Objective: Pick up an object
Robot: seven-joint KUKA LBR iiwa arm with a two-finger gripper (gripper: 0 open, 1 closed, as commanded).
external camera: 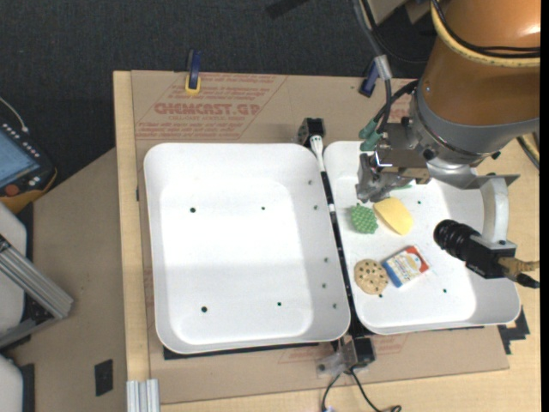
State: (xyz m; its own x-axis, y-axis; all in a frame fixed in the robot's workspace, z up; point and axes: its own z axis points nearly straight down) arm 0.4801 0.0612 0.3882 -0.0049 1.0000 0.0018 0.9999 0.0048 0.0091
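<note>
Camera view shows the gripper (pixel 375 189), finger state impossible to tell, poised above the green waffle piece (pixel 364 220), which looks light, stiff, best pinched across its edges.

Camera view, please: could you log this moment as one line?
claw low in right bin | above green piece, beside yellow piece | cookie, packet loose | nothing visibly held
</note>
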